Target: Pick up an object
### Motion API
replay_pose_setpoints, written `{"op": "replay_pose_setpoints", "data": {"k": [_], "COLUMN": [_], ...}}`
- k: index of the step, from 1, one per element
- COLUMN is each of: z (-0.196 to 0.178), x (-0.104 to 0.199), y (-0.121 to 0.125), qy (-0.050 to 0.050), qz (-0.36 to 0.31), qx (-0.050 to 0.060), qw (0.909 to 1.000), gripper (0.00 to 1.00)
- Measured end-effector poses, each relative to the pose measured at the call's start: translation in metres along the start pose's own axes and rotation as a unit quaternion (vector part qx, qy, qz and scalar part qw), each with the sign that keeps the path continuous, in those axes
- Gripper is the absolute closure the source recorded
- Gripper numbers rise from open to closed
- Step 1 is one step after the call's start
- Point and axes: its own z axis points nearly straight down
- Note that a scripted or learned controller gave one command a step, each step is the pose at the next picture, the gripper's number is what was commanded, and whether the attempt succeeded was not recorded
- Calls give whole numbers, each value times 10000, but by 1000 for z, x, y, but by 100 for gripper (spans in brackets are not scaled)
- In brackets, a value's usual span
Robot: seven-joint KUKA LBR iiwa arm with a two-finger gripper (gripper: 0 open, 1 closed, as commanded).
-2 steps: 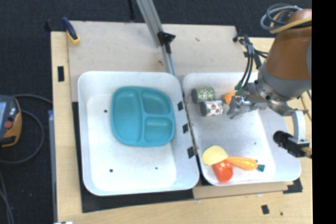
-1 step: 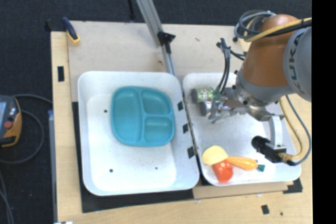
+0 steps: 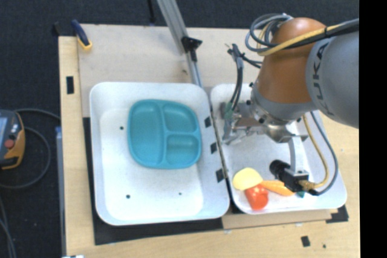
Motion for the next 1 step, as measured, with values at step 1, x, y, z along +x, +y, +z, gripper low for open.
{"op": "replay_pose_setpoints", "data": {"k": [1], "z": [6], "x": [43], "y": [-4], "qy": [-5], "qz": [7], "qx": [5], "qw": [10000], "gripper": [100]}}
